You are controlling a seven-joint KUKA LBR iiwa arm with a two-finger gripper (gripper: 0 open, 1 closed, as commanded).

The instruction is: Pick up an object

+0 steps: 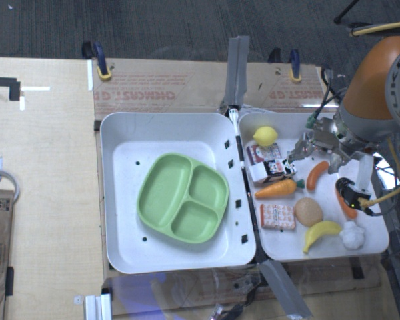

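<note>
The arm (377, 92) hides the right bin's (380, 242) far corner.

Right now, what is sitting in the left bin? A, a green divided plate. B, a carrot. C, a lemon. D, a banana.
A: the green divided plate lies in the left bin, while the banana, lemon and carrot are all in the right bin.
</note>
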